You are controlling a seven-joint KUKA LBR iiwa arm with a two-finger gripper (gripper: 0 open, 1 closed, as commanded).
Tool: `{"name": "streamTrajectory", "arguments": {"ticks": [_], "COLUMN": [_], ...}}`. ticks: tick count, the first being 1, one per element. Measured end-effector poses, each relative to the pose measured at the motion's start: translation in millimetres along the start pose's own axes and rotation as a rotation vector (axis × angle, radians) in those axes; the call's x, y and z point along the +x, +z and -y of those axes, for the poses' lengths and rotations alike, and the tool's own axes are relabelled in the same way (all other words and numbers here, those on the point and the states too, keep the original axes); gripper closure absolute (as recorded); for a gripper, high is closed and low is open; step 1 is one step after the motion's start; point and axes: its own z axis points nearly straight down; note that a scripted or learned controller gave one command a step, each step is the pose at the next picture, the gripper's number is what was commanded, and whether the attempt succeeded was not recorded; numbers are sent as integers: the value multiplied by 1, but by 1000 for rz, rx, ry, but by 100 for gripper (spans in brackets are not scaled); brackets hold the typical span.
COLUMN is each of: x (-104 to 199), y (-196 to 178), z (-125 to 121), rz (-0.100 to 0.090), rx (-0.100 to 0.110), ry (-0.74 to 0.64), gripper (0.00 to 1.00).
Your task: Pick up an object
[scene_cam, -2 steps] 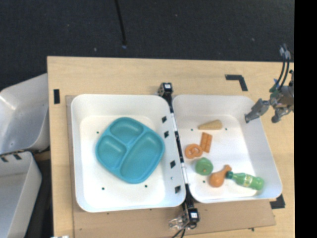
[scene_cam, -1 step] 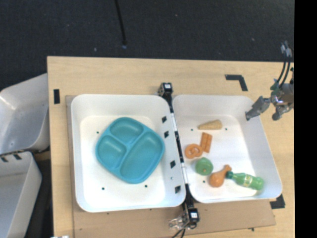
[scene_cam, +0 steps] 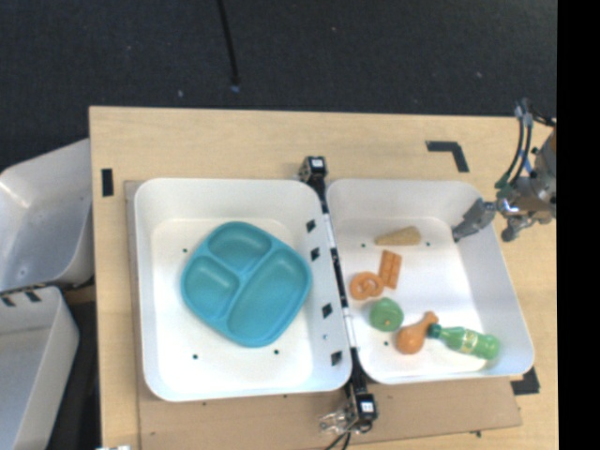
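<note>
The right bin (scene_cam: 487, 279) holds several small objects. A tan wedge (scene_cam: 399, 237) lies toward its back. An orange ring (scene_cam: 365, 286) lies beside an orange block (scene_cam: 390, 268) near the bin's left wall. A green ball (scene_cam: 385, 315), an orange drumstick-shaped piece (scene_cam: 413, 335) and a green bottle (scene_cam: 466, 341) lie along the front. My gripper (scene_cam: 491, 223) hangs over the bin's back right corner, above and right of the wedge. Its fingers are open with nothing between them, one grey finger (scene_cam: 472, 219) pointing down-left.
The left bin (scene_cam: 159, 345) holds a blue divided plate (scene_cam: 246, 282). A divider with small black clips (scene_cam: 330, 279) runs between the bins. A white container (scene_cam: 42, 223) stands off the bench's left side.
</note>
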Motion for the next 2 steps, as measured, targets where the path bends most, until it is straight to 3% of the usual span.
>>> {"name": "streamTrajectory", "arguments": {"ticks": [2], "x": [-5], "y": [125], "z": [11], "rz": [-1], "rx": [3], "ry": [1], "gripper": [0]}}
